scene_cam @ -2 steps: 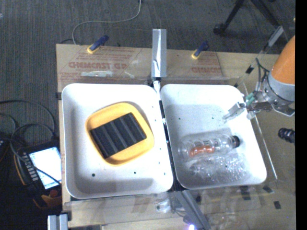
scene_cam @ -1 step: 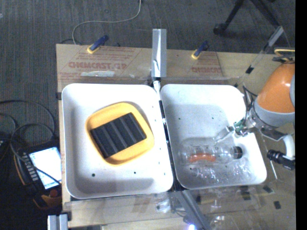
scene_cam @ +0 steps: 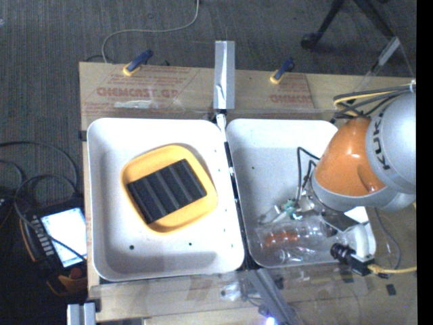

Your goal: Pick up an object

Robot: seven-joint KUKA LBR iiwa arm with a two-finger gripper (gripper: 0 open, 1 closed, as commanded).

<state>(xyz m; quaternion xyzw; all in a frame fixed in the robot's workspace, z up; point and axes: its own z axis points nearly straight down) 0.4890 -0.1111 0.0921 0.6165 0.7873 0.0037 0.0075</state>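
A yellow tray with a black ribbed insert lies tilted in the middle of the left bin. A clear, crumpled plastic bottle lies along the front of the right bin. My gripper hangs low over the right bin, just behind the bottle's upper side and very close to it. Clutter and the wrist hide how its jaws stand. The arm's orange band and grey body cover the bin's right part.
A metal post stands at the back between the bins. Two blue-and-yellow clamps sit on the cardboard behind them. Cables and a lit screen lie on the floor to the left.
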